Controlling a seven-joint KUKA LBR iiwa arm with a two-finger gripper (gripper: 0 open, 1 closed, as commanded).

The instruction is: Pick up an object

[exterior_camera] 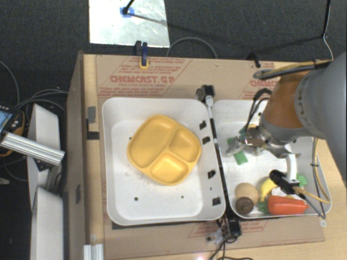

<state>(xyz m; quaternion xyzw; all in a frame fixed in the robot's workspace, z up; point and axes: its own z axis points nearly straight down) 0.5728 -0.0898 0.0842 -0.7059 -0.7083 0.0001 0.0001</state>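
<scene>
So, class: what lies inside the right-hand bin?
Along the right bin's near edge: a brown ball, a banana, a carrot. A green piece lies at the gripper. The arm covers the far right corner.

You see the arm (pixel 320 99) as a thick, rounded grey casing, smooth and matte. An orange band (pixel 283 104) wraps it above the wrist, followed by a paler grey collar. Black cables (pixel 257 103) loop beside the wrist. The gripper (pixel 242 143) is small, made of dark and silvery metal parts.
</scene>
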